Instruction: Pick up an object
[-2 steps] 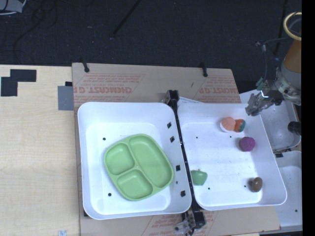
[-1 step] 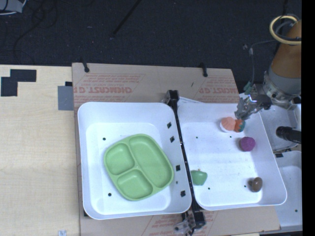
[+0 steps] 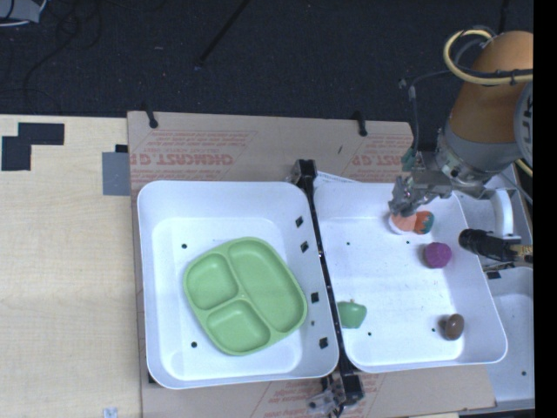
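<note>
I hang over the far end of the right bin (image 3: 487,342), my gripper (image 3: 411,200) lowered just above a small orange-and-white object (image 3: 412,223) that sits near the bin's back wall. From this slant I cannot tell how my gripper is set; the metal of the wrist hides that, and nothing I see proves the object is in my hold.

The thing beneath me looks like a small toy food piece, orange on one side, pale on the other, with a dab of green. I judge it light and probably hard plastic or foam, smooth enough to slip if squeezed off-centre. I would take it across its narrow middle, straddling both colours, and press gently.

Elsewhere in this bin lie a purple ball-like piece (image 3: 437,254), a brown round piece (image 3: 451,326) near the front corner, and a green piece (image 3: 352,313) by the divider. The left bin (image 3: 165,207) holds a green sectioned plate (image 3: 244,296).
</note>
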